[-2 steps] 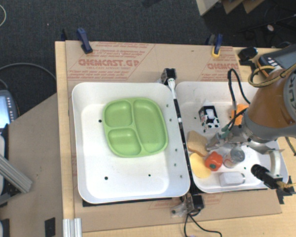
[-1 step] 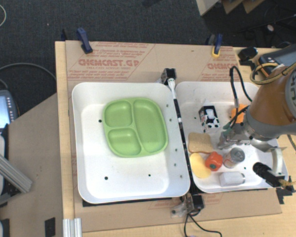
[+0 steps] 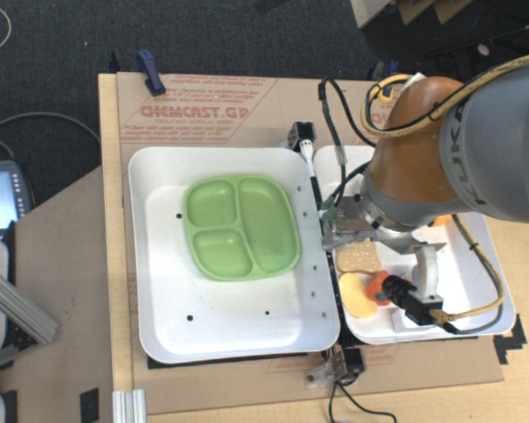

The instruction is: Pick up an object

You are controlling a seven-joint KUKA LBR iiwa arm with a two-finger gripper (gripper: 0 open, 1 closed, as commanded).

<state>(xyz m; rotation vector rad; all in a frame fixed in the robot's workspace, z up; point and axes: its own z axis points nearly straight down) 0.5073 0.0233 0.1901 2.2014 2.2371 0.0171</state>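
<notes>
My arm's orange-banded wrist (image 3: pixel 423 148) hangs over the right bin (image 3: pixel 476 324), covering most of it. The gripper (image 3: pixel 342 227) points down at the bin's left side, just above a tan, speckled bread-like slice (image 3: pixel 358 256). A yellow rounded piece (image 3: pixel 356 298) lies in front of that slice, with a small red-orange item (image 3: pixel 379 285) touching its right side. A sliver of another orange thing (image 3: pixel 439 222) peeks out from under the arm. I see nothing lifted off the bin floor.
The left bin (image 3: pixel 159 307) holds a green plate with three compartments (image 3: pixel 242 227) near its middle. A raised rim between the two bins runs close to the gripper's left. Cables loop around the wrist and trail over the right bin's front.
</notes>
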